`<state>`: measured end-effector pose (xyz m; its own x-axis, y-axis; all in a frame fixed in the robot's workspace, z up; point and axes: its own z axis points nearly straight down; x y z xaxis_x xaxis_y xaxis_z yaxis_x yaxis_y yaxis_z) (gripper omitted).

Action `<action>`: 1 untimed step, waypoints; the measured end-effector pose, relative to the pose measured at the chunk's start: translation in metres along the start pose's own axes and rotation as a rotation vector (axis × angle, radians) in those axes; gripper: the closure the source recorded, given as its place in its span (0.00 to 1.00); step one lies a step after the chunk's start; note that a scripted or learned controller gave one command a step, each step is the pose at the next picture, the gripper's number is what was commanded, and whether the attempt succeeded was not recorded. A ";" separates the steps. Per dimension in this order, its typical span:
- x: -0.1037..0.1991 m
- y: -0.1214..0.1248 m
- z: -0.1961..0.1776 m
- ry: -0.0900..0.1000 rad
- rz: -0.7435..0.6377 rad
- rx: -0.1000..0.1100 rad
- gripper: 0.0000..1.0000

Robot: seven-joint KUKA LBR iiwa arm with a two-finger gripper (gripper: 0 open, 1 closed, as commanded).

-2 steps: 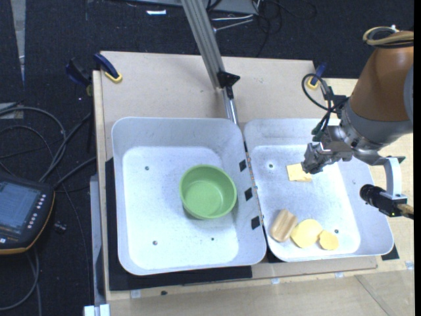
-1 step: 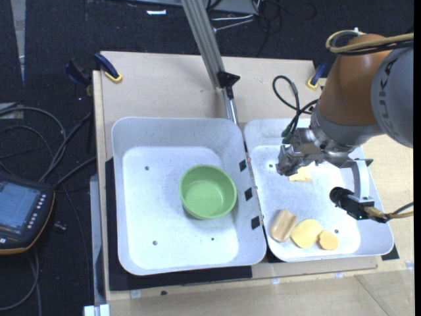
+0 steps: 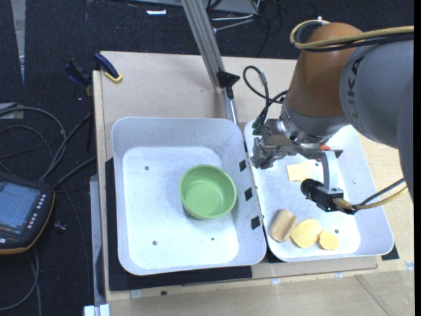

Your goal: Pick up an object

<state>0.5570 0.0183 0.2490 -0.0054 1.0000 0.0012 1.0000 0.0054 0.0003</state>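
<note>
Camera view, near to far: the right bin holds three food-like pieces at its front edge, touching in a row — a tan bread-like chunk, a round yellow piece, a smaller yellow piece. Just behind them a black fitting with a yellow cable hangs off the arm. A pale yellow flat wedge lies mid-bin, partly under the arm. The left bin holds one green bowl, upright, right of centre, well apart from the bin walls. The gripper sits low over the right bin's back-left corner, near the divide between the bins; finger opening cannot be told, nothing visibly held. Grey arm with orange band above the wrist, letters "UKA" readable on the grey casing. Far left, off the bench, a handheld pendant with lit screen, text too small to read. A blue and yellow clamp sits on the bench's back-left corner.
</note>
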 end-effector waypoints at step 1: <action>0.041 0.011 0.003 -0.001 0.002 0.001 1.00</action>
